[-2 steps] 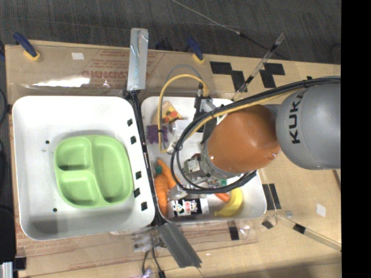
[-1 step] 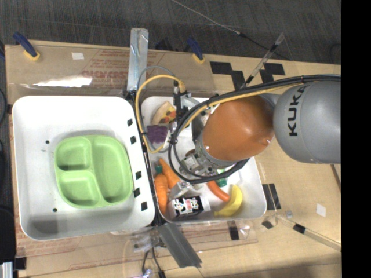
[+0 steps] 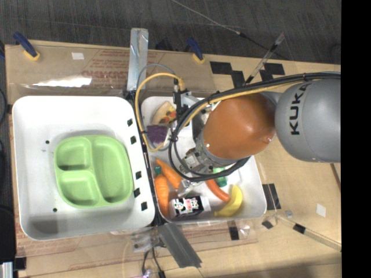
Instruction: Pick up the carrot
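An orange carrot (image 3: 168, 174) lies at a slant near the left wall of the right bin (image 3: 258, 185). A second orange piece (image 3: 161, 193) lies just below it, and another carrot-like orange piece (image 3: 218, 190) sits nearer the bin's front. My gripper (image 3: 190, 165) hangs low over the middle of the right bin, directly right of the carrot and close to it. The orange wrist band (image 3: 237, 126) and the cables cover most of the gripper.
A yellow banana (image 3: 232, 201) and a small black-and-white carton (image 3: 189, 205) lie at the right bin's front. A purple item (image 3: 156, 135) and a yellowish item (image 3: 164, 112) sit at its back. The left bin (image 3: 35, 126) holds a green divided plate (image 3: 93, 171).
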Available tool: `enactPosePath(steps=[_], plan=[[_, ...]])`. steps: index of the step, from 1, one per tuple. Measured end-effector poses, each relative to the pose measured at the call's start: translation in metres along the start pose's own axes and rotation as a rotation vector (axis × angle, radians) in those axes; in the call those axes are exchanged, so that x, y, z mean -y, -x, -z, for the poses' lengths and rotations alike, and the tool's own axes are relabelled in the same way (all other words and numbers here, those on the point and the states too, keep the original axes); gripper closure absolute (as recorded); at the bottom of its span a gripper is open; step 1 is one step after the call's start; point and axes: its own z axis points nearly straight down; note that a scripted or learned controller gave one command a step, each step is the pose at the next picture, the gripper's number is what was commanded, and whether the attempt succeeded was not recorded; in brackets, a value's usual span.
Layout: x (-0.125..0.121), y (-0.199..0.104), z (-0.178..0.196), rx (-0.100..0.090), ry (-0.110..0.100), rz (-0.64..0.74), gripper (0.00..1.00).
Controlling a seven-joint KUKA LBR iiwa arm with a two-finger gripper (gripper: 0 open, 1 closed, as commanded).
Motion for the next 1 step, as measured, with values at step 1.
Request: enactPosePath(steps=[1], plan=[[-0.0082,0.0673,0.0925,-0.003,-0.007,-0.068,1.0]])
